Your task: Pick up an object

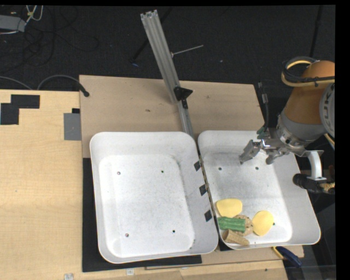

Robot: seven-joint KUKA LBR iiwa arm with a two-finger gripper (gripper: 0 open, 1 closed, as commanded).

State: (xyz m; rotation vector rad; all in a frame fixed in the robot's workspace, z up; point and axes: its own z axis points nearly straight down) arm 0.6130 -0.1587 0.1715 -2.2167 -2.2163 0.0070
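Objects (240,219) clustered against bin wall (203,180)

You are looking at a robotics lab or test cell. At the frame's centre a plywood bench (136,104) bears two white bins (142,197), with an aluminium rail (164,65) slanting down from the top. Loose cables (22,16) cross the dark floor at upper left, and the arm (306,109) stands at right.

even overhead light – the white bins (143,143) are bright, a little washed out; beyond them the floor falls dark. soft shadow inside the left bin's wall – slight graininess throughout.
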